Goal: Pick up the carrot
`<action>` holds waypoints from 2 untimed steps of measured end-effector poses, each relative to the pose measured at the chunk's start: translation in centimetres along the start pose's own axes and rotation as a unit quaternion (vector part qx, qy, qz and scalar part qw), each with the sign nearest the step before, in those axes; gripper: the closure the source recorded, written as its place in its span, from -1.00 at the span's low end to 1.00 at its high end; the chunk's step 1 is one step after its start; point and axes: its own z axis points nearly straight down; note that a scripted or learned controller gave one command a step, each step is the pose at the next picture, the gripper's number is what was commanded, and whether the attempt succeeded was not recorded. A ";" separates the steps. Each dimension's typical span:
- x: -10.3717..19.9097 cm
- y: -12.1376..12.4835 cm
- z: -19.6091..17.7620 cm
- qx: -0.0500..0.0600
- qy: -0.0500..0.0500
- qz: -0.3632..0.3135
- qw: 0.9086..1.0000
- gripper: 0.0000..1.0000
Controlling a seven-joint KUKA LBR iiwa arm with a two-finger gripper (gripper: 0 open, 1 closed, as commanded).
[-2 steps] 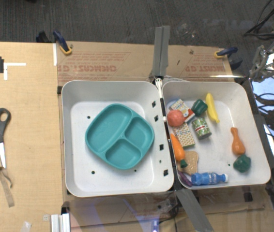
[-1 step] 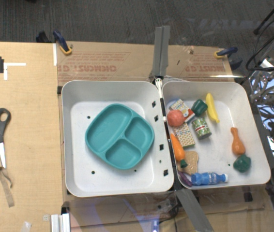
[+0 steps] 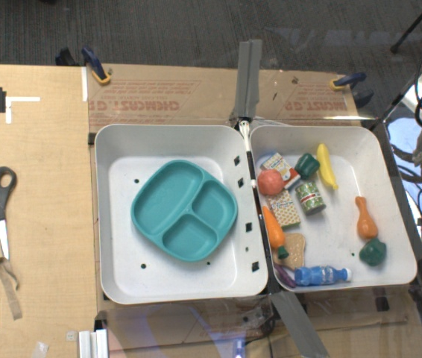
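A blue bottle (image 3: 321,276) is lying nearest, along the front wall of the right bin (image 3: 394,200). Going from the left, a teal plate (image 3: 185,210) is sitting in the left bin (image 3: 110,200), and the carrot (image 3: 273,227) is lying in the right bin, just beside its left wall. I am judging the pick as not yet begun, and the jaws' state I cannot tell; the next move is calling for a descent close to that wall.
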 end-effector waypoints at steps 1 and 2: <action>3.2 6.6 5.8 -0.002 0.000 -0.166 0.986 1.00; 2.3 4.9 1.1 -0.001 -0.001 -0.303 0.953 1.00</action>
